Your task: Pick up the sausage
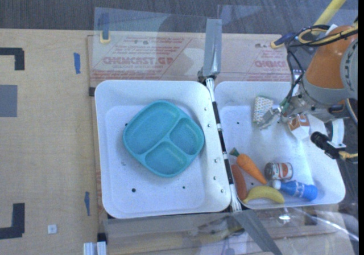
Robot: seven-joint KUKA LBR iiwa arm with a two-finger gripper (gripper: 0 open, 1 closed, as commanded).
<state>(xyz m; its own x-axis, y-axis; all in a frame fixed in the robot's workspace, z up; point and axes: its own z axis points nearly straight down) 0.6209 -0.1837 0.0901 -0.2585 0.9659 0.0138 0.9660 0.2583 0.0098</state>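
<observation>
Camera view
Arm: the grey KUKA arm [333, 72], orange band above the wrist, reaches in from the right over the right bin [318, 91].
Gripper: the gripper [278, 112] hangs low over the far half of that bin, beside a small patterned packet [261, 109]; whether it is open or closed cannot be told, and no object can be made out in it.
Sausage: the sausage [239, 182] lies along the right bin's near-left wall, well apart from the gripper.
Neighbours: a carrot [250, 168] and a banana [263, 194] lie just beside it; a can [278, 171] and a blue bottle [298, 190] sit further right.
Left bin: the left bin [111, 134] holds a teal divided plate [164, 138].
</observation>
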